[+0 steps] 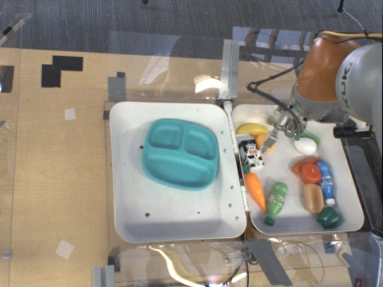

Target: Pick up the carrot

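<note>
The carrot (256, 191) is orange and lies on the floor of the right bin (347, 223), close to its left wall, with its tip pointing toward the front. My gripper (272, 137) hangs over the back part of the same bin, just right of a yellow banana (251, 128). It is well behind the carrot and apart from it. The carrot lies free, with nothing touching it from above.
Around the carrot are a green bottle (275, 202) to its right and a black-and-white toy (252, 154) behind it. Further right lie a white egg (305, 146), a red tomato (309, 172), a blue bottle (326, 184) and a bread roll (312, 198). The left bin (128, 220) holds a teal tray (179, 153).
</note>
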